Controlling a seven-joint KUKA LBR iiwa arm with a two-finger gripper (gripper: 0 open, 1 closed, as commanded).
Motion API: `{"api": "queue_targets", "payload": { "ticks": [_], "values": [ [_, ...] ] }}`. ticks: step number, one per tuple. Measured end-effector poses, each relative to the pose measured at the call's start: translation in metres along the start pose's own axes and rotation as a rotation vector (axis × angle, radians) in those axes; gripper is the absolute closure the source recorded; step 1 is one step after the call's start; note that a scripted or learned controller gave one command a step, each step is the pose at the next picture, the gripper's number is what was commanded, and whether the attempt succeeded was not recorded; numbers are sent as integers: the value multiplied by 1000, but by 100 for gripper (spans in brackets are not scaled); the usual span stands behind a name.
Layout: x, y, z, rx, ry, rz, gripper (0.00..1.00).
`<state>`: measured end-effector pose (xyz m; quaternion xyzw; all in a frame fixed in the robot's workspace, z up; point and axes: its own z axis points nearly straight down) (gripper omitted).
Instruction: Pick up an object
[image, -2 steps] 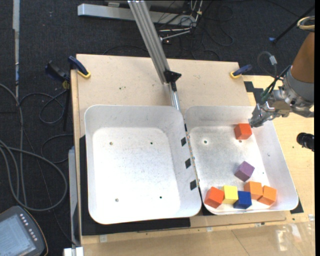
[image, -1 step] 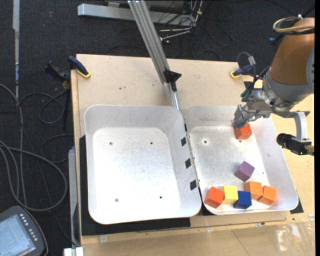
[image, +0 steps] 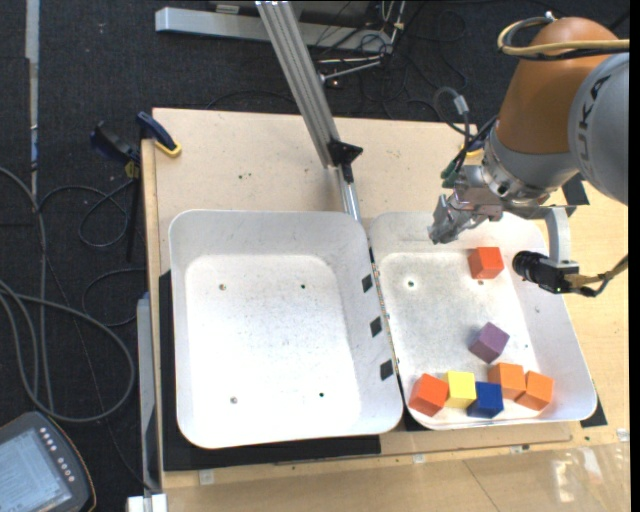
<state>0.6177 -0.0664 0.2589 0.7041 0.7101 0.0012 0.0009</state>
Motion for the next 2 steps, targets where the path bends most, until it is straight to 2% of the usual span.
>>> {"api": "queue_targets", "payload": {
  "ticks": [1,2],
  "values": [
    [45,10,-3,0,0,1,100],
    [109,22,4,1,1,-1,100]
  ]
}}
